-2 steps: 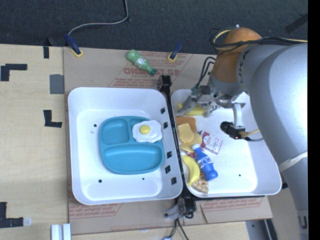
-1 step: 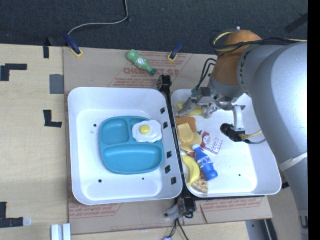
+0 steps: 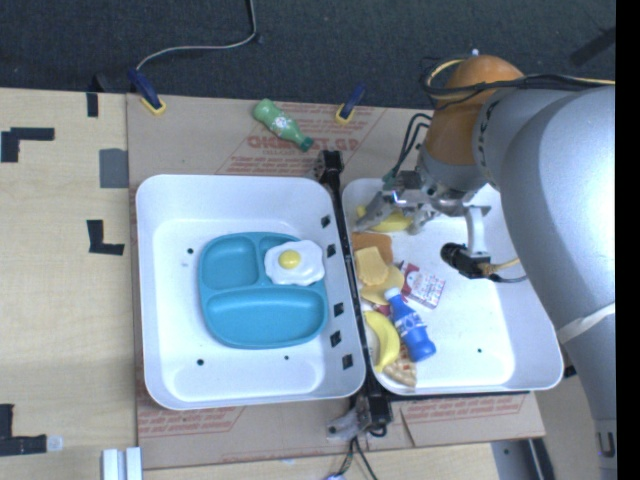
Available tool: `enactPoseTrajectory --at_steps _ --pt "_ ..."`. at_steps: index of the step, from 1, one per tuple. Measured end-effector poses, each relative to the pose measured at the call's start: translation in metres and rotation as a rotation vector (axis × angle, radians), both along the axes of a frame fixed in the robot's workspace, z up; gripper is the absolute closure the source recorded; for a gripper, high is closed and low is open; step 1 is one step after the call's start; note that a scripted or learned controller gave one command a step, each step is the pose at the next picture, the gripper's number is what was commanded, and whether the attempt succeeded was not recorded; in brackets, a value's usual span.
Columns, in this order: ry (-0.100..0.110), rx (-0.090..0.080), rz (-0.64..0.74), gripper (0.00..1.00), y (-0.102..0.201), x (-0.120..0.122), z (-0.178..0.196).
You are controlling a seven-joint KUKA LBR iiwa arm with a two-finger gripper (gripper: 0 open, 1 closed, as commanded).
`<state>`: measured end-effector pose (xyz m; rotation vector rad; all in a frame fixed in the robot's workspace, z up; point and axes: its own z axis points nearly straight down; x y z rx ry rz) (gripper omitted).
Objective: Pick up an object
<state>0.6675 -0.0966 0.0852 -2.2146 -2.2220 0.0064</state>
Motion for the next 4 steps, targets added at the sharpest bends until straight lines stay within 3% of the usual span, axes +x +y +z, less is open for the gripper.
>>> enactPoseTrajectory --at_steps 1,3,4 --pt "-0.008 -0.002 -0.001 0.0 -0.004 -0.018 0.001" --pt "-0.008 -0.002 -0.001 0.0 -0.004 -0.018 0.001" --pt "-0.002 -0.001 -0.002 0.0 0.002 0.0 0.0"
